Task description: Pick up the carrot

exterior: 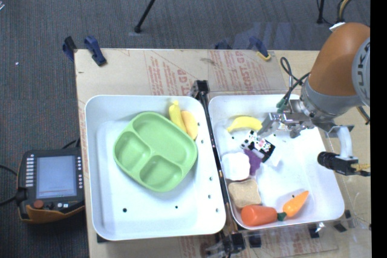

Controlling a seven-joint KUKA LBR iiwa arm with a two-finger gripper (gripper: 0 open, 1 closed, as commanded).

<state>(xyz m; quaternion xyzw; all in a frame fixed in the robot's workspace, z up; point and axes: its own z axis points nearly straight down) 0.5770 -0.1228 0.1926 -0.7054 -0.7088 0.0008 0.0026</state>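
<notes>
Jaws above bin; orange carrot (295, 203) untouched.

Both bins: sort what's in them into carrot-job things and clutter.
For the job: carrot, gripper.

Lying about: green divided plate, banana, bread slice, red pepper, white ball, purple piece, corn cobs.

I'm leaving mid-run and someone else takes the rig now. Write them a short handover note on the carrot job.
End effector: over the upper part of the right white bin, near the yellow toy banana; nothing seen between its fingers.
Small orange toy carrot with green top: lying at the right bin's lower right, beside the red-orange toy pepper, well away from the end effector.
Done: no grasp yet.
Left: move down to the carrot, close on it, lift.
</notes>
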